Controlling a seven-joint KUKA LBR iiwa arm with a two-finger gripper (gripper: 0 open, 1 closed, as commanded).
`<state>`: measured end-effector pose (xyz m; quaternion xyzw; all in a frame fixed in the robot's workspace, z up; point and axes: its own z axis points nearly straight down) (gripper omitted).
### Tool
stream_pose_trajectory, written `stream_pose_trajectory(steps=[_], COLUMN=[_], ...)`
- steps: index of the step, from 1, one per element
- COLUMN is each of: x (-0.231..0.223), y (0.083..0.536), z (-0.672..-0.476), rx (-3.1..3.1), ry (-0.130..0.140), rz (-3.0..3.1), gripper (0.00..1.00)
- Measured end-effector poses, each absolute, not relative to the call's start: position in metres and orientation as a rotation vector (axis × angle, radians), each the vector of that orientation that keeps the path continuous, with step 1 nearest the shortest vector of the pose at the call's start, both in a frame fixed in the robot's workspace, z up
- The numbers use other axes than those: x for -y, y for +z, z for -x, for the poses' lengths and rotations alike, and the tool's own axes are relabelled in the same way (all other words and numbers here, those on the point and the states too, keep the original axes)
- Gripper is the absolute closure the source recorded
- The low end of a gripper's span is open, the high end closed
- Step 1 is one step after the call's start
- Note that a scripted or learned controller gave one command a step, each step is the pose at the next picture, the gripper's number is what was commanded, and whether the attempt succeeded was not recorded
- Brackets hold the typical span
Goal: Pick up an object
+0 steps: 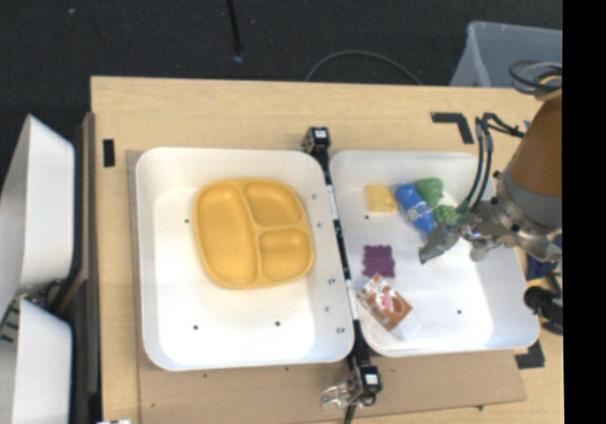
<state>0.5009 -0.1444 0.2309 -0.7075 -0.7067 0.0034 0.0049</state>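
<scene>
Fingers of the gripper (453, 244) are spreading open, gripping nothing, hovering over the right bin (473, 327). Just at their eleven o'clock the blue object (415, 206) is lying, its long axis running from ten towards four, beside a green object (431, 190).

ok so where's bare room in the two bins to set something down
Left bin: free strip around the yellow tray, widest along the near edge. Right bin: free near-right floor beyond the snack packet. Crowded at its far end, around the blue bottle and end effector.
</scene>
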Motion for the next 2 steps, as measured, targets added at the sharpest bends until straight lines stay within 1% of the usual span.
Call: stream_pose_trajectory(steps=[1,2], x=[0.144,0.146], y=[0.237,0.195], z=[-0.504,-0.505], rx=[2.225,2.22], ry=[-0.002,0.004], rz=[2.22,2.222], gripper=[0.0,0.0])
